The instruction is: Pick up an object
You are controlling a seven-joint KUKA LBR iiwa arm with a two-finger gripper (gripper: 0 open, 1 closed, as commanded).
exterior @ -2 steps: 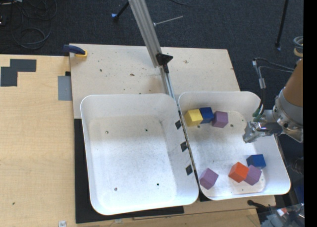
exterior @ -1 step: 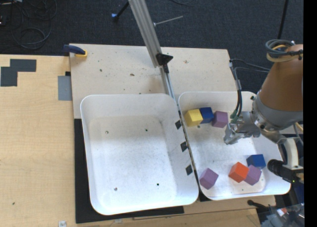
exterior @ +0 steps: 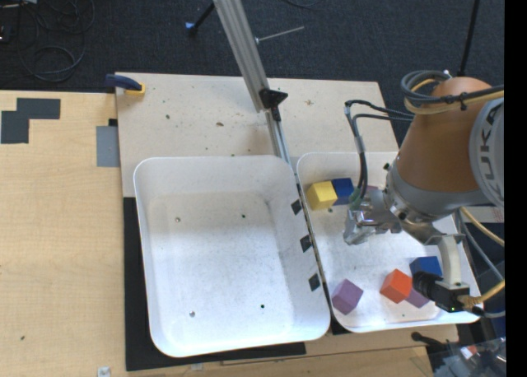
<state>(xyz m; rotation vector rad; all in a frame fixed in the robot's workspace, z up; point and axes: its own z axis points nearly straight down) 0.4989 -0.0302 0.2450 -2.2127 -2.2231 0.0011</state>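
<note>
Gripper point(exterior: 356, 234) sits low in the right bin point(exterior: 375, 326), just right of the yellow block point(exterior: 321, 194); finger spacing can't be made out. Blue block point(exterior: 343, 187) touches the yellow one by the far edge. Purple block point(exterior: 347, 295) and orange block point(exterior: 396, 286) lie near the front rim, open floor between.
</note>
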